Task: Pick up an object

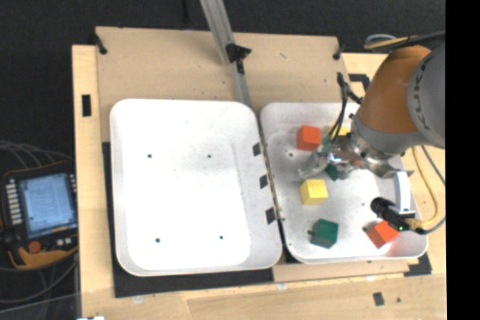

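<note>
And here is the arm [394,97], grey with its orange band, reaching in from the right over the right-hand bin [289,124]. The end effector [328,161] sits low in the middle of that bin, just below the orange block [308,137] and just above the yellow block [314,191]. A small dark green piece [331,171] shows right at its tip, touching or nearly so. Is it pinched between the fingers? From this slanted overhead look I cannot tell, and I cannot tell whether the end effector is open or closed; the wrist hides most of it.

Round the rest of the right bin: a green block [324,233] lies near the front edge, well apart from the tip, and a second orange block [381,234] sits in the front right corner, beside a black part of the arm's cabling. A sliver of yellow [342,130] peeks out by the wrist, too hidden to name.

The left bin [184,183] lies beside it on the pale wooden surface [169,64]. A metal pole [214,0] slants up from behind the bins, and a handheld control screen [41,204] rests off to the far left.
</note>
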